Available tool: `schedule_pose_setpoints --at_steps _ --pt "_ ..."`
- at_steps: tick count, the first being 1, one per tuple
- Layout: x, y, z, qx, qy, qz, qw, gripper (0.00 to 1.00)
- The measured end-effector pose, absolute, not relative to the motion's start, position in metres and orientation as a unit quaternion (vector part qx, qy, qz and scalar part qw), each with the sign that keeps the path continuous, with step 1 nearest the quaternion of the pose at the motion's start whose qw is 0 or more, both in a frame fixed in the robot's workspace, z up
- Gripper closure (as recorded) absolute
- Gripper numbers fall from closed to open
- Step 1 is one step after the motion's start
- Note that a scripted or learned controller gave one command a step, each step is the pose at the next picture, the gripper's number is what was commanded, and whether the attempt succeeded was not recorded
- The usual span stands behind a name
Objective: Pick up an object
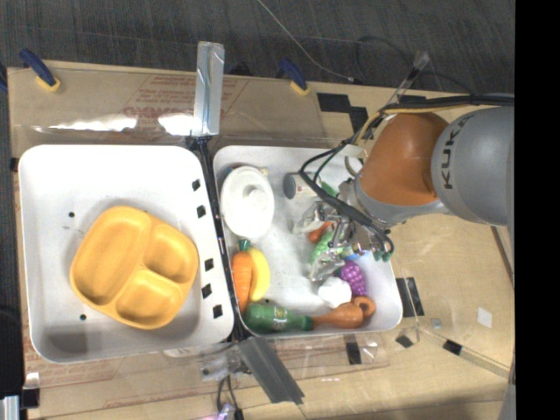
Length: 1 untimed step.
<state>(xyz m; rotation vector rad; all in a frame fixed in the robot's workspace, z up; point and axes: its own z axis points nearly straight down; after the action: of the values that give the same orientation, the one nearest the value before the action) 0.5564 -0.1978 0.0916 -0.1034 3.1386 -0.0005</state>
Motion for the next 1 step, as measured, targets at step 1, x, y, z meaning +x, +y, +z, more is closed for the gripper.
schedule_pose_setpoints --at_steps 1 --pt "0.5118 -0.2091 0.0931 -0.032 0.999 0.0001 0.001 0.0"
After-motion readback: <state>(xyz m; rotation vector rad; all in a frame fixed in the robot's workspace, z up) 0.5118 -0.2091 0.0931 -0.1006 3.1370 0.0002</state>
